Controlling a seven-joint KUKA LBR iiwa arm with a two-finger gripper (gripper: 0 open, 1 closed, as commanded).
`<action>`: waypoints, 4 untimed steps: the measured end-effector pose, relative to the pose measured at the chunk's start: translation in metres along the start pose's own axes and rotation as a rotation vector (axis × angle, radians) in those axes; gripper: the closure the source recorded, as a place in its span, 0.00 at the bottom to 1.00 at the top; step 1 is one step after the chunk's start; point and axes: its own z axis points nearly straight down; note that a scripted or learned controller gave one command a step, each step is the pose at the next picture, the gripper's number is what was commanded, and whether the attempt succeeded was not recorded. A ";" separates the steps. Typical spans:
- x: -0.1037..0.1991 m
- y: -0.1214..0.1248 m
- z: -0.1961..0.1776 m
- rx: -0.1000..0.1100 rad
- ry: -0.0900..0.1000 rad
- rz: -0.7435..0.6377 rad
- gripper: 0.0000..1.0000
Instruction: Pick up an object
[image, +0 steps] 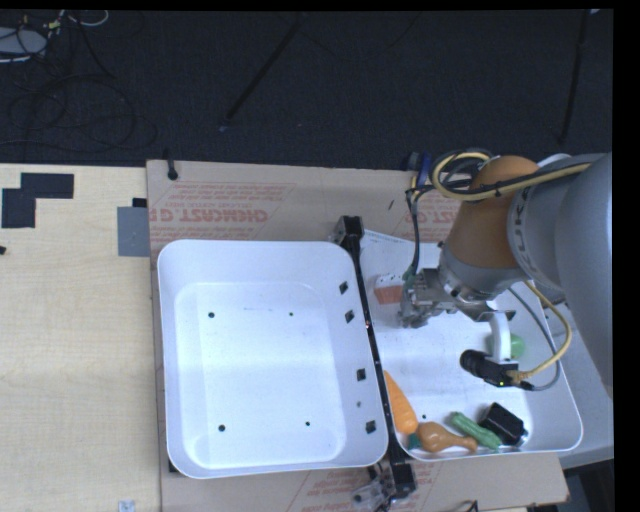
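Grey arm with orange wrist band reaches over the right shallow white bin (570, 425); its two-finger gripper (413, 315) hangs low at the bin's far-left part, jaw state not discernible. Near edge of that bin: orange carrot-shaped toy (401, 404), tan pear-shaped piece (440, 436), green oblong piece (474, 430), small black block (503, 423). Left shallow white bin (190, 262) alongside.
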 end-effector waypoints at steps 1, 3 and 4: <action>0.006 -0.009 0.010 0.001 0.000 -0.002 1.00; 0.175 -0.041 -0.089 -0.003 0.002 -0.015 1.00; 0.156 -0.001 -0.090 -0.003 -0.001 -0.005 1.00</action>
